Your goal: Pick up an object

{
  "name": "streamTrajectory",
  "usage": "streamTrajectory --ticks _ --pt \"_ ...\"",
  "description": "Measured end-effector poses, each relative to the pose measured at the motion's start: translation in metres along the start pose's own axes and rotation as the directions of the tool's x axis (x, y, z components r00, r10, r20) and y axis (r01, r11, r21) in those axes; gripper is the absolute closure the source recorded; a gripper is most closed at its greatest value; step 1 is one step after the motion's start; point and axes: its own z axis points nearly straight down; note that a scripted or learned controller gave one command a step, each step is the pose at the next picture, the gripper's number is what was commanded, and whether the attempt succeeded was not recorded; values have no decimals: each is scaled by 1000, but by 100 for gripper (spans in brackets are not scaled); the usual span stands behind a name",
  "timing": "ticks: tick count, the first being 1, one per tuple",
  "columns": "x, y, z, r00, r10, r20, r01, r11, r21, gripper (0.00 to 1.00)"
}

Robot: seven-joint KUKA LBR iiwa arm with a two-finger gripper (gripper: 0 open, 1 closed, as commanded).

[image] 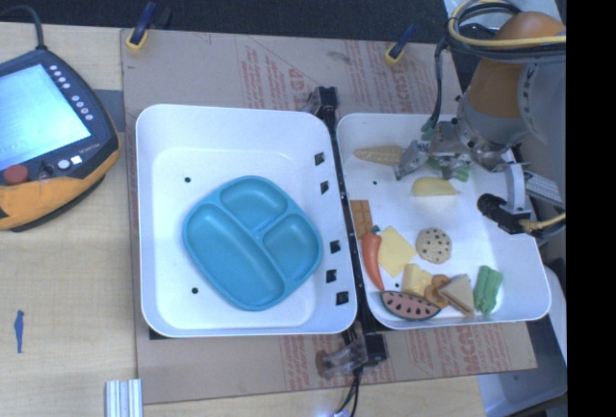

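From the overhead camera view I see my hand [435,155] low over the far end of the right white bin [539,295]; I cannot tell its opening. The pale yellow banana-like piece [434,187] lies just beneath it on the near side, long axis across the bin. The far wall is close; open floor lies toward the round chocolate-chip cookie [434,245], so I'd judge a short drop suffices.

A robotics lab: clamped cardboard bench [289,68], teach pendant [48,136], two white bins [164,131].
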Motion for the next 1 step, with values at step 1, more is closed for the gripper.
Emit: streamTrajectory --ticks 1 --pt "4 -40 -2 1000 3 2 -3 1000 -3 0"
